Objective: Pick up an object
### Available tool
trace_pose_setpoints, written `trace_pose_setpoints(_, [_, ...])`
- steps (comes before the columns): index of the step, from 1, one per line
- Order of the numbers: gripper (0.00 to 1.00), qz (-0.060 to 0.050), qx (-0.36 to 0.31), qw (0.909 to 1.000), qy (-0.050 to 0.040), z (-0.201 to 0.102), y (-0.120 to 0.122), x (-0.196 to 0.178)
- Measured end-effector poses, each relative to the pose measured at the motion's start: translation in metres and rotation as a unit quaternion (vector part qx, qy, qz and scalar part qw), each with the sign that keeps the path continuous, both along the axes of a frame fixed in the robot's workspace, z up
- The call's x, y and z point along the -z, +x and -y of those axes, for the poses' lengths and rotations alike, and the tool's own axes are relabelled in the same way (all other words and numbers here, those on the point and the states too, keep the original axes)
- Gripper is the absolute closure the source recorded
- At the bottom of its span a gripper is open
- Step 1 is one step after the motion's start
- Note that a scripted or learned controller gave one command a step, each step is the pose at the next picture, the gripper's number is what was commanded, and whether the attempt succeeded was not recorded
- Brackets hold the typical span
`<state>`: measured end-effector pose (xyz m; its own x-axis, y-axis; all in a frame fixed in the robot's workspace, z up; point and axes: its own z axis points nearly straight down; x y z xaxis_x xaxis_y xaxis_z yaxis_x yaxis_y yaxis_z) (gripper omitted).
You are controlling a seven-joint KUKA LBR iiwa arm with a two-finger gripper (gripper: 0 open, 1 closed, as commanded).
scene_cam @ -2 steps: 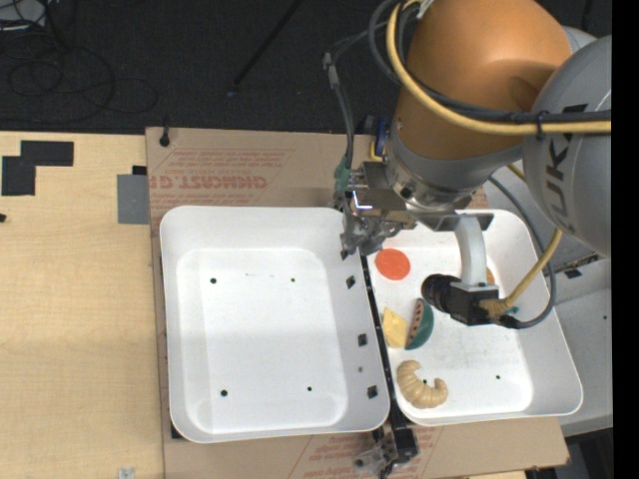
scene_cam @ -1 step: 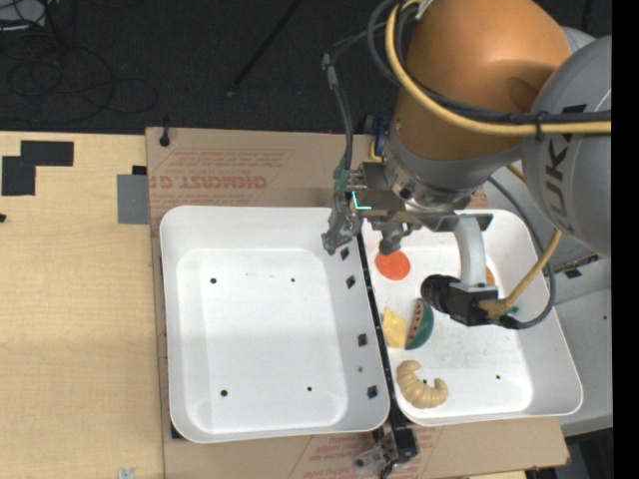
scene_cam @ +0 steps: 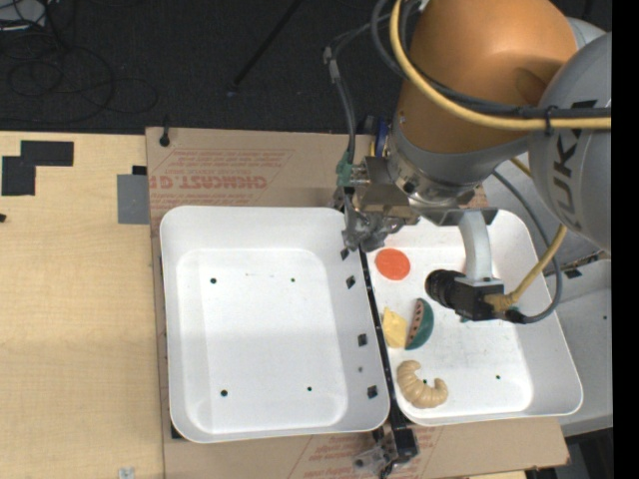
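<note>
Left bin [scene_cam: 190, 267]: floor open, unobstructed. Right bin [scene_cam: 544, 387]: arm wrist [scene_cam: 429, 183] overhangs far left corner; orange disc [scene_cam: 392, 263], watermelon slice [scene_cam: 419, 324], cheese wedge [scene_cam: 394, 327], croissant [scene_cam: 421, 384] crowd left side; right floor open.

We see our grey arm [scene_cam: 584, 118] with its orange band [scene_cam: 479, 48], ringed by yellow and black cables [scene_cam: 439, 93].

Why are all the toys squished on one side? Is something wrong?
Nothing looks broken or spilled. The orange disc, cheese wedge, watermelon slice and croissant all lie in the right bin, near the wall it shares with the left bin. The cheese and watermelon touch each other.
</note>
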<state>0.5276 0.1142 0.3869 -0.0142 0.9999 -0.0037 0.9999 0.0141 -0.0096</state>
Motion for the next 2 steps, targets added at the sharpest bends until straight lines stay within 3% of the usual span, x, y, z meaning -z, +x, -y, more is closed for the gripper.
trace_pose_setpoints(1, [0.0,-0.001,-0.001,1.0,-0.0001,-0.0011,-0.0004,0.0005])
trace_pose_setpoints(2, [1.0,-0.002,-0.006,1.0,-0.0007,-0.0017,-0.0003,-0.009])
